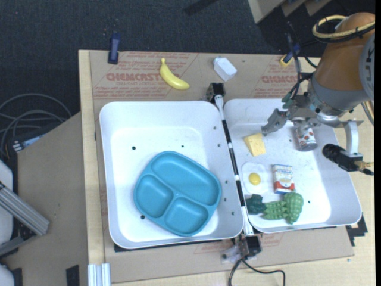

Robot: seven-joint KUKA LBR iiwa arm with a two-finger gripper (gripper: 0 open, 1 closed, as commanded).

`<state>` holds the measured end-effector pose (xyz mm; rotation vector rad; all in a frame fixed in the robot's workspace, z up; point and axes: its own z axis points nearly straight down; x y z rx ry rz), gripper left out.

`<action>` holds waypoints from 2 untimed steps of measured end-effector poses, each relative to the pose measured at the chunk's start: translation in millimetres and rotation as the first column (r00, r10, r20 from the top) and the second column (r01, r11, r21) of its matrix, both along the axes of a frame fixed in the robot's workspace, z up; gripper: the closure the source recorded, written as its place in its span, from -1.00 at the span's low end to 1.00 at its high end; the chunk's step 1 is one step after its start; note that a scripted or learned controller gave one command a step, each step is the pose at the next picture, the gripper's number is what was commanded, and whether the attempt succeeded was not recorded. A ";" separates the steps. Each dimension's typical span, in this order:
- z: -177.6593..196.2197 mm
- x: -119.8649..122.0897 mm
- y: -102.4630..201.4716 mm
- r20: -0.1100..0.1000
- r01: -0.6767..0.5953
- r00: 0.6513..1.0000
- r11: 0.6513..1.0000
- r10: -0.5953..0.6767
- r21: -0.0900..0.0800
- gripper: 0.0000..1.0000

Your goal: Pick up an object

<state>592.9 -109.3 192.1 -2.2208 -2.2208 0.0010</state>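
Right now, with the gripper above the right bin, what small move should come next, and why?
Probably a short descent toward the yellow cheese wedge. The gripper hangs just up and right of it, with nothing between its fingers. The wedge lies apart from the fried egg and the small can, so a touch left, then down, looks the least crowded.

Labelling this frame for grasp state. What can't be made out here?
- Gripper, camera view: too small and blurred to judge its state, or whether anything is held.
- Can: upper part covered by the arm's wrist; label print too small to read.
- Small carton: print too small to read.
- Arm: cut off by the right edge.
- Green toy: blurred, kind unclear.
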 end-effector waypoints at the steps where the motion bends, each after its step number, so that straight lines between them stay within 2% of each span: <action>1: -72.8 -82.7 -28.0 -0.003 0.002 1.000 1.000 -0.002 0.000 -1.00; 2: -108.1 -114.6 -29.0 -0.001 0.001 1.000 1.000 -0.001 0.001 -1.00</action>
